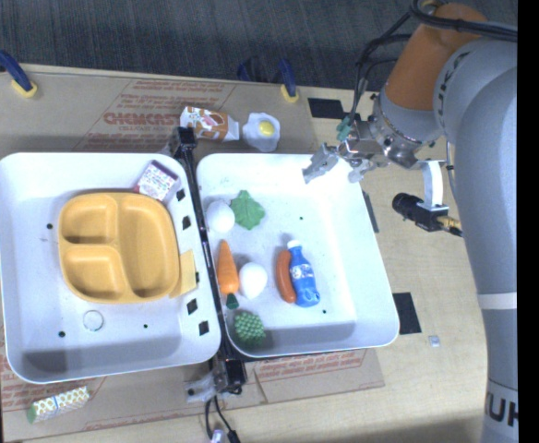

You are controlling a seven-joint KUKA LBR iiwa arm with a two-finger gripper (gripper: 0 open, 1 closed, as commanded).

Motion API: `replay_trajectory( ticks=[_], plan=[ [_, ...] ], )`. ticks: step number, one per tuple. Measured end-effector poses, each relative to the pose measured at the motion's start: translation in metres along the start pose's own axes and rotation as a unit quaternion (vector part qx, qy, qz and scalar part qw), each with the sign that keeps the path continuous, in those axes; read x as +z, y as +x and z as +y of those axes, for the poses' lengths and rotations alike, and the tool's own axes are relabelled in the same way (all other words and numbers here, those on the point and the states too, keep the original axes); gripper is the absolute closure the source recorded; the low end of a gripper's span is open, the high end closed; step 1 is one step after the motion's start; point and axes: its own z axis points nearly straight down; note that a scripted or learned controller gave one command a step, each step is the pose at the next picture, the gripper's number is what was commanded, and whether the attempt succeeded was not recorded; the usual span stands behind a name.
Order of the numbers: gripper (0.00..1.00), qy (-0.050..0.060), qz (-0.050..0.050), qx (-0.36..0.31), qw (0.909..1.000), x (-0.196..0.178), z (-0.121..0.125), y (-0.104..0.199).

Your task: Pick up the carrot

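The gripper (329, 162) hangs over the top right edge of the right bin (366, 275). Its fingers look a little apart, with nothing between them. The carrot (226, 267) lies far from it, by the bin's left wall, beside a white egg (252, 280).

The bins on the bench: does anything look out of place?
Yes. A small carton and a fried-egg toy lie on the cardboard behind the bins, and a wrapped packet lies in front of the left bin. The carrot lies in the right bin, against its left wall.
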Motion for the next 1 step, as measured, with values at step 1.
replay_trajectory(
  ticks=[1],
  plan=[
    [0.00,0.001,0.001,0.026,0.9996,0.0543,-0.0461,0.0577]
  ],
)
